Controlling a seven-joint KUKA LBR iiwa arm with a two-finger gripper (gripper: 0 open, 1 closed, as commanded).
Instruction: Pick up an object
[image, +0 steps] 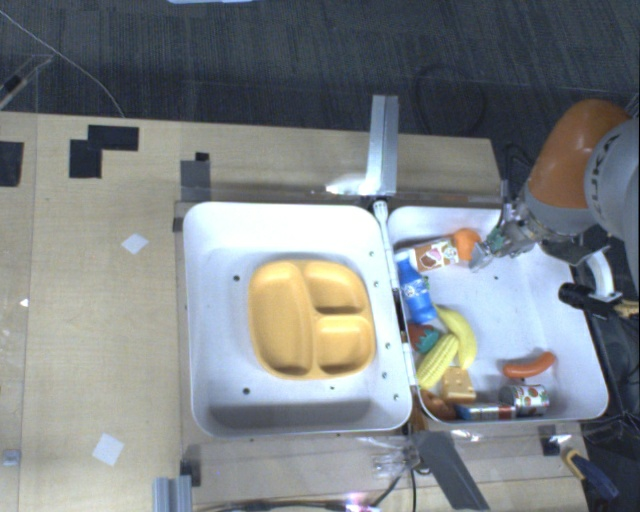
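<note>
The right bin (560, 310) holds several small objects. A white and brown packet with an orange end (443, 253) lies near its back left. Along the left wall are a blue bottle (413, 296), a yellow banana (447, 348) and a tan block (459, 383). A red sausage (527, 365) and a small can (522, 401) lie at the front right. My gripper (494, 244) hangs low over the back of this bin, just right of the packet's orange end and close to touching it.
The left bin (215, 300) holds a yellow compartment tray (308, 317). A metal post (384, 140) rises behind the divider between the bins. The arm's orange band (568, 160) and grey wrist hang over the right bin's back right corner.
</note>
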